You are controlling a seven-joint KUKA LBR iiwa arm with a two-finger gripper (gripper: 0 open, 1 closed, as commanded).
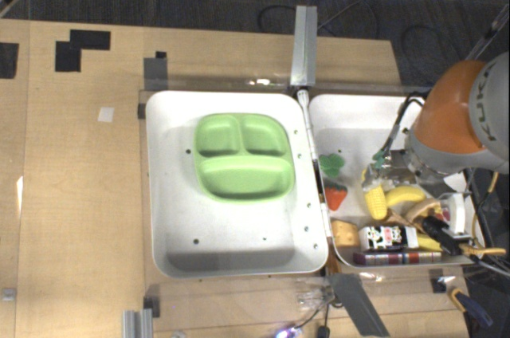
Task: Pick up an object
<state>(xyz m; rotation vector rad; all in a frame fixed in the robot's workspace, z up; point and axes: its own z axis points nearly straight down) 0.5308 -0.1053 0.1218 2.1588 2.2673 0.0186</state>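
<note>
— What's in the right bin (351,121)?
— A corn cob (375,201), a banana (405,195), a strawberry (336,198), something green (331,164), and a dark bottle (390,237) lying by the near wall.
— And the gripper (381,167)?
— Low over the corn, just beside it. Its grasp I cannot tell from here.
— The left bin (171,233)?
— It holds a green divided plate (241,155).

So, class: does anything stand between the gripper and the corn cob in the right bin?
Nothing visible does. The gripper hangs just above the corn cob, with open space between them; the banana lies beside the cob, to its right.
</note>
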